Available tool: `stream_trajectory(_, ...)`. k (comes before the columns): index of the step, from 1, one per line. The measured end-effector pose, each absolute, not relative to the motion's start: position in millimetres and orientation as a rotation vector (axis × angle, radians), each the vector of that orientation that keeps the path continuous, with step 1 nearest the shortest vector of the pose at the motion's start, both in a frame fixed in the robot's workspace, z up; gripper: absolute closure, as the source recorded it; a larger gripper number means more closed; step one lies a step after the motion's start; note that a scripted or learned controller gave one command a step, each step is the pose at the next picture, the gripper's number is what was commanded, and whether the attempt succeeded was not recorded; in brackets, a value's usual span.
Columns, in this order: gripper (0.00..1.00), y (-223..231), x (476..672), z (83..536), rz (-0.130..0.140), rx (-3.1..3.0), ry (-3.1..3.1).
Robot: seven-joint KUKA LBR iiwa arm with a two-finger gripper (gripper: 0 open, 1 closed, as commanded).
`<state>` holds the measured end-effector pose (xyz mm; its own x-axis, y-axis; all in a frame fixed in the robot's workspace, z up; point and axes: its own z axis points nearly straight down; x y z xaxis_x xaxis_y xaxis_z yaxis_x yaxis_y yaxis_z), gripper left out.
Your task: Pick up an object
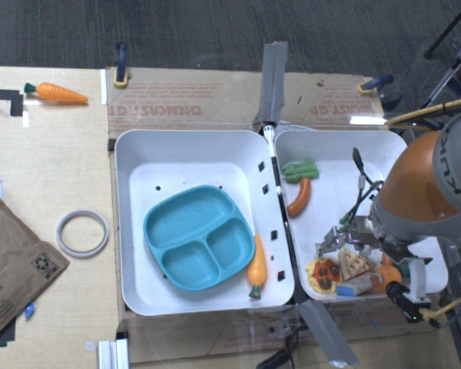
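Toys are crowded at the near end of the right bin (334, 141): a pizza slice (323, 274), a waffle (355, 264) and more. The pincer (346, 241) is seen low over them; whether it is apart or together cannot be told. Farther off lie a sausage (299, 197) and a green pod (300, 169). In the left bin (134, 206) a blue tray (198, 237) and a carrot (257, 264) are set.

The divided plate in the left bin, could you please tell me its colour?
The divided plate is turquoise blue, clearest in the camera view.
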<state>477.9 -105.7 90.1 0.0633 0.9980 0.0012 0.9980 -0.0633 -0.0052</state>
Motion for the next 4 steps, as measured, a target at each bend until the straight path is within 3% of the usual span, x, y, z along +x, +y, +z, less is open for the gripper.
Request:
stream_trajectory(1, 1.0, -106, 477.8, 98, 0.006, -2.289, -2.144)
stream_trajectory(2, 0.0, -106, 477.7, 98, 0.006, -2.289, -2.143)
stream_trajectory(3, 0.0, -55, 558.4, 191, 0.004, -2.074, -2.36)
stream_trajectory(4, 0.0, -30, 595.2, 191, 0.003, -1.86, -2.533)
